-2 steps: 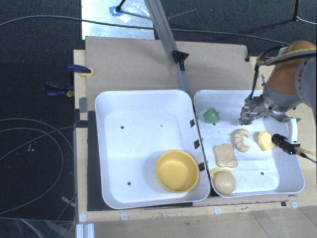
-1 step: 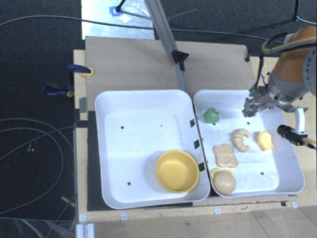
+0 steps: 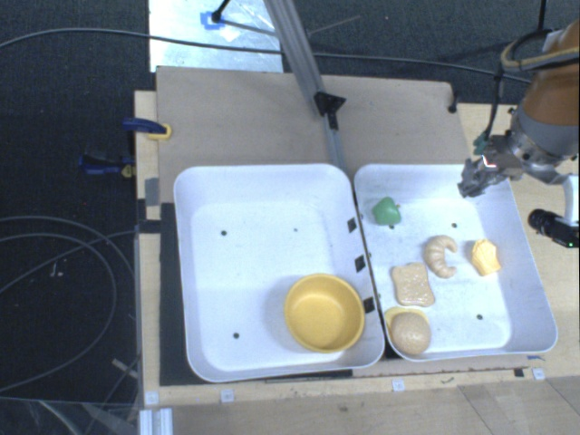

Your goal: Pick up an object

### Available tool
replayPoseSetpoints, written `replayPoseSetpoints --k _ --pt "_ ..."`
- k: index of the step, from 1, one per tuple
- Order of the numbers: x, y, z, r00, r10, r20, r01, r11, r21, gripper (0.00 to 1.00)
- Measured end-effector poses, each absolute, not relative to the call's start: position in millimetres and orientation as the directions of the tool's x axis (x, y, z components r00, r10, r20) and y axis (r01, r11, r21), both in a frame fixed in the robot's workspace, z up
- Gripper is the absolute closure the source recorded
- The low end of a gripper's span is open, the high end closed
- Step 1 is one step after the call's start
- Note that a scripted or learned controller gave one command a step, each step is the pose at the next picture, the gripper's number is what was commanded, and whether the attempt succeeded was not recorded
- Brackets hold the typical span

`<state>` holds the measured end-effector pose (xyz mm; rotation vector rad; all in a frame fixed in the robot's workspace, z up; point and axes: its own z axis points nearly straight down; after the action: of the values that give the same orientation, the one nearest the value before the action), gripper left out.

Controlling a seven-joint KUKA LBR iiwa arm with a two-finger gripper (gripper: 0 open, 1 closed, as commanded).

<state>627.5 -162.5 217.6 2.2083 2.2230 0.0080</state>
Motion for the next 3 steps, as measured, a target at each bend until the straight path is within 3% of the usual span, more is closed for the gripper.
replayPoseSetpoints --k 1,2,3 --pt "628.6 -163 231 -0.007 1.000 -0.001 1.000 0.007 0.004 1.00" --pt "627.5 -107 226 -0.010 1.000 0.001 1.000 0.010 0.001 1.00" --pt "612.5 -54 238 -0.011 1.000 0.003 1.000 0.011 0.002 1.00"
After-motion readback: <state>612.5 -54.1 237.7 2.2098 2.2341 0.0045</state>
